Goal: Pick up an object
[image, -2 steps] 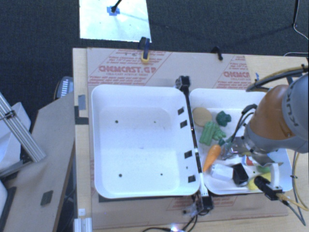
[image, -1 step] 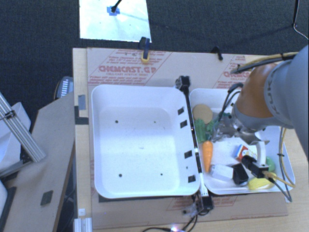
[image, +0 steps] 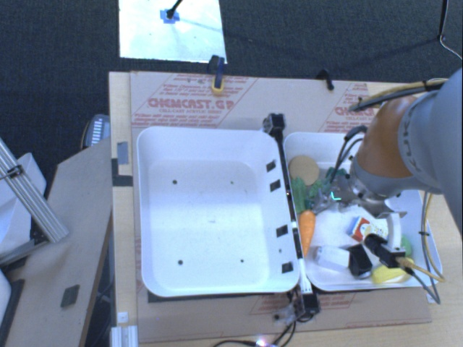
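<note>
A: Where the arm (image: 405, 147) hangs over the right bin (image: 327, 281), what lies near the gripper (image: 340, 194)?
B: An orange carrot (image: 307, 228), just below-left of it, against the divider. The finger gap cannot be told; nothing visibly held.

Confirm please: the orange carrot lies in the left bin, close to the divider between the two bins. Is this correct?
Not quite. The camera view shows the carrot in the right bin, not the left one. The rest holds: it lies close to the divider between the two bins.
</note>
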`<state>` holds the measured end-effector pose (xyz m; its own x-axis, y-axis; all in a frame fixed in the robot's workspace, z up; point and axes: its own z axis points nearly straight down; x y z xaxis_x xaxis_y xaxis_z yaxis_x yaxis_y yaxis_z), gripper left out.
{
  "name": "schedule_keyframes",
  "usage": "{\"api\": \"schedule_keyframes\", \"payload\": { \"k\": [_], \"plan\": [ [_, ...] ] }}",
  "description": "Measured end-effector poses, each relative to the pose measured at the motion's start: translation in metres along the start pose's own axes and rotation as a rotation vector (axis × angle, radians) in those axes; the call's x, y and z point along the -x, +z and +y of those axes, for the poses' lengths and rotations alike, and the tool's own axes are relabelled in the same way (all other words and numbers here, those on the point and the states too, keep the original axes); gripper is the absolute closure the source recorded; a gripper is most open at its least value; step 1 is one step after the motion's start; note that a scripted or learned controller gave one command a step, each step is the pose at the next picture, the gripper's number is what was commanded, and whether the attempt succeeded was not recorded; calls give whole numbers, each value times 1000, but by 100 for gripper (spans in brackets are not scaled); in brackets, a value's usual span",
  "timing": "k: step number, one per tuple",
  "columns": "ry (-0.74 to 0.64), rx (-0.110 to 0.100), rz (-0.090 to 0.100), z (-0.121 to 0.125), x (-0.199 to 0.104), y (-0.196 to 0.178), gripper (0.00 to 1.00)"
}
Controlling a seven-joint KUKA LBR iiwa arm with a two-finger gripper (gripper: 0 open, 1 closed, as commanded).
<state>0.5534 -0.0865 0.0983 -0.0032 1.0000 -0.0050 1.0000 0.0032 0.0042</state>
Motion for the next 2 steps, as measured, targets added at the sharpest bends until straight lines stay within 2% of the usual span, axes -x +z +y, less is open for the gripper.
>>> {"api": "schedule_keyframes", "payload": {
  "k": [1,2],
  "plan": [
    [-1,3,1,1,1,-11,100],
    [5,-9,7,-69,1,15,100]
  ]
}}
